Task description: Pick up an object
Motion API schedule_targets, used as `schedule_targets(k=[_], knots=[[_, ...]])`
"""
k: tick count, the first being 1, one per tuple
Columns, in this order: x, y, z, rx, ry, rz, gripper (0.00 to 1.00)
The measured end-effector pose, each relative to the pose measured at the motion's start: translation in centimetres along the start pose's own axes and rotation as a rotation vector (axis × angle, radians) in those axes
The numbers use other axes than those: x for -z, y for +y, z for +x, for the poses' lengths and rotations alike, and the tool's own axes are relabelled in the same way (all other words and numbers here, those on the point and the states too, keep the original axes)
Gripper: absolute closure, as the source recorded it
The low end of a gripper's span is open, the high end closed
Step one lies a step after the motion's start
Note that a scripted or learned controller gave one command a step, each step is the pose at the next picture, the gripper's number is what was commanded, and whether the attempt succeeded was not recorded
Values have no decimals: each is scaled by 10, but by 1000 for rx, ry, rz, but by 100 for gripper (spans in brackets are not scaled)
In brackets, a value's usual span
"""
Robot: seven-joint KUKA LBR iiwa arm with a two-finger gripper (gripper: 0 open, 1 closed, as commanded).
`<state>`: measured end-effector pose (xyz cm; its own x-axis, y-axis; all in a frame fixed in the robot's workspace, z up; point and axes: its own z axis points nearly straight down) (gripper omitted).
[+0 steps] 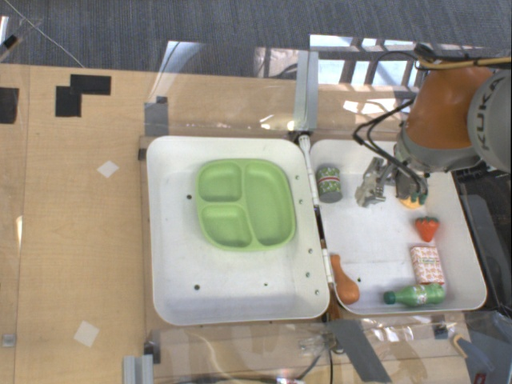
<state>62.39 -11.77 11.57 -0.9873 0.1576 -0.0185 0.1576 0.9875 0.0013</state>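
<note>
My gripper (390, 192) hangs over the back of the right bin (472, 290), open, with bare white floor showing between its fingers. A small green-labelled can (328, 182) stands to its left, near the divider. A yellow-orange item (414, 203) peeks out just under the gripper's right side, mostly hidden. A strawberry (427, 228) lies a little nearer the front. Further forward are a red and white box (427, 264), a green bottle (414, 296) on its side, and an orange drumstick-shaped item (344, 282) at the front left corner.
The left bin (172, 294) holds a green divided plate (244, 204) near its middle. The arm's orange band (440, 110) and black cables (376, 126) reach over the right bin's back right corner. A metal post (306, 86) stands behind the divider.
</note>
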Motion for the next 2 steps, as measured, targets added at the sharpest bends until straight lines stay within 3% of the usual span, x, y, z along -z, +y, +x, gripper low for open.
schedule_targets(k=[1, 2], knots=[[-23, -101, 72, 122, 4, 6, 100], [76, 17, 127, 556, 6, -3, 100]])
